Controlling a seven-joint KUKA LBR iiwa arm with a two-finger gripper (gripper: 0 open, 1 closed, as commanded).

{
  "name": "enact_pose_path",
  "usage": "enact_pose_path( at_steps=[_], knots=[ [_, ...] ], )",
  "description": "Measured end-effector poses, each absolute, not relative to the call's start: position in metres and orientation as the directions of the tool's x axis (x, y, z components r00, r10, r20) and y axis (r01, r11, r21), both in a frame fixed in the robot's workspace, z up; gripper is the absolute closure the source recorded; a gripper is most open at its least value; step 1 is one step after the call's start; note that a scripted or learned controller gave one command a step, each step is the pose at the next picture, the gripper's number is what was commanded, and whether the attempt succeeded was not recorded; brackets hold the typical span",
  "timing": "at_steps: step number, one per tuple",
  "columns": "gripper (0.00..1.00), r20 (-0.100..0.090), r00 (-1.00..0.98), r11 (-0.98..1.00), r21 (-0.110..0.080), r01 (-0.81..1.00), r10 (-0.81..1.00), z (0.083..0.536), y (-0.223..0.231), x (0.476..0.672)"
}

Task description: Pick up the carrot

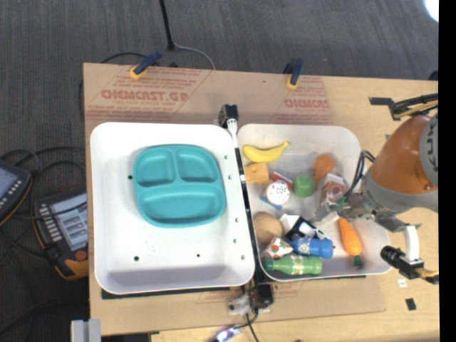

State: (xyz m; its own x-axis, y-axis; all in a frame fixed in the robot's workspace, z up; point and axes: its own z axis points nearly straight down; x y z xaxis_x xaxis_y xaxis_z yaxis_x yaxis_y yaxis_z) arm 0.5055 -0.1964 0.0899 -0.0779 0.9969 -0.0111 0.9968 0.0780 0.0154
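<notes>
While you watch the right bin, note:
Carrot: carrot lies by its right wall (green tip down).
Gripper: gripper just above carrot; grasp state unclear.

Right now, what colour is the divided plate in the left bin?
Teal, a blue-green; the plate shows clearly from the overhead camera.

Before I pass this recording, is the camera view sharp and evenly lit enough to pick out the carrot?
Camera view: soft overall, small items in the right bin slightly blurred; lighting even, shadows faint; a glare patch at the top right corner; the carrot still reads clearly as orange, just below the hand.
</notes>
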Motion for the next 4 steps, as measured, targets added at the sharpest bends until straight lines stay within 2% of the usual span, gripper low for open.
enact_pose_path(
  at_steps=[1, 2, 3, 4],
  knots=[
    [1.0, -0.007, -0.078, 0.079, 0.015, 0.997, 0.997, 0.1, -0.195, 0.506],
    [0.0, -0.008, -0.078, 0.078, 0.015, 0.997, 0.997, 0.1, -0.195, 0.506],
    [0.0, -0.016, -0.235, 0.235, 0.015, 0.972, 0.972, 0.09, -0.16, 0.499],
    [1.0, -0.011, -0.236, 0.236, 0.014, 0.972, 0.972, 0.1, -0.158, 0.499]
  ],
)
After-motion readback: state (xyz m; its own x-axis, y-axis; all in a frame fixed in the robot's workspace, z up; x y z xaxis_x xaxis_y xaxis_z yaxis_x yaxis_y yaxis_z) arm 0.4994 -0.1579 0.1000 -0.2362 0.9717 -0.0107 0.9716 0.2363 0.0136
